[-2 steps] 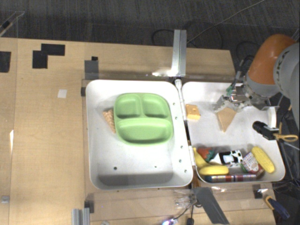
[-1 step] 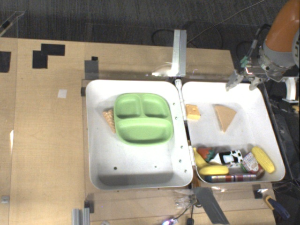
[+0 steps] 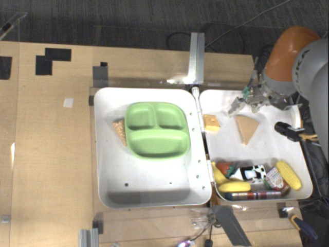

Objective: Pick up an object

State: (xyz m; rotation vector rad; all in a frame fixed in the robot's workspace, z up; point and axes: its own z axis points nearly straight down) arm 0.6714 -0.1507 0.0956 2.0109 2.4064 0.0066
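I saw the tool (image 3: pixel 245 101) hovering low over the right bin's (image 3: pixel 226 153) far corner, fingers apparently spread and pinching nothing, probably lining up on the tan wedge (image 3: pixel 247 128) lying flat just beside it, my likeliest pick.

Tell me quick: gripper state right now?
Gripper: cannot be told; it hangs over the right bin near the tan wedge, with nothing seen in it.

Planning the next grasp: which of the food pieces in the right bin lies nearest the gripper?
The tan wedge, just below the gripper. The small yellow cube sits farther left by the divider, and the corn cob lies at the bin's near edge.
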